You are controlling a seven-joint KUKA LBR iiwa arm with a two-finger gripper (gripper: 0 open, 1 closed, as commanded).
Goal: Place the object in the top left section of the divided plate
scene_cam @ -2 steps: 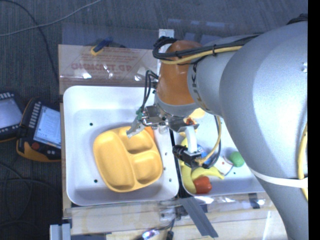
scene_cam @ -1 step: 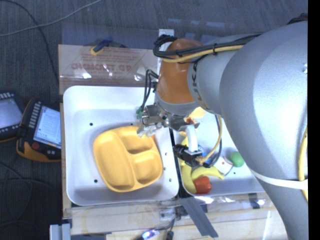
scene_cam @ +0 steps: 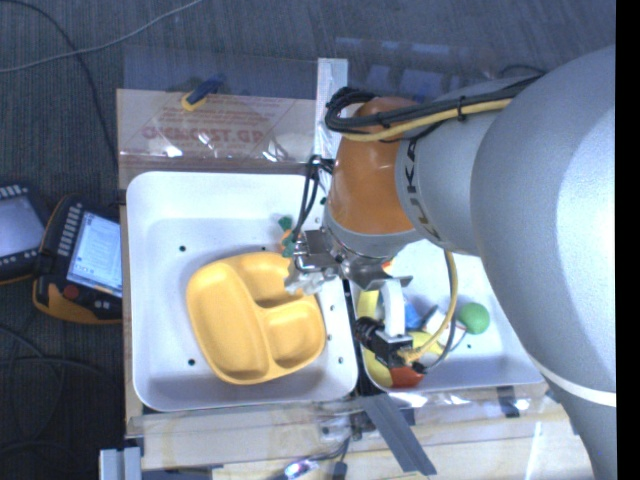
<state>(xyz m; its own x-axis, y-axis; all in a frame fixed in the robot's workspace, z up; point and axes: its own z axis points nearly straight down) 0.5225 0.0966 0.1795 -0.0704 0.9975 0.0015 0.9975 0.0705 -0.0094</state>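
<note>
Though the gripper (scene_cam: 306, 266) hangs at the right rim of the plate (scene_cam: 235, 333), whether it holds anything cannot be told. A green piece (scene_cam: 285, 225) beside it, likely the object, looks light and stiff; pinch its middle.

Your bench (scene_cam: 240, 430) carries two shallow white bins set side by side, their rims meeting in the middle. In the left bin (scene_cam: 160, 228) a yellow divided plate (scene_cam: 235, 328) lies flat on the bin's floor, nearer the right wall and the front than the left wall. In the right bin (scene_cam: 485, 363) you have a green ball (scene_cam: 474, 317) and, near the front left corner, a red piece (scene_cam: 405, 376), partly hidden. Behind the left bin lies a brown board (scene_cam: 220, 133) under clear film, with a small blue-and-yellow thing (scene_cam: 203, 91) at its far edge.
</note>
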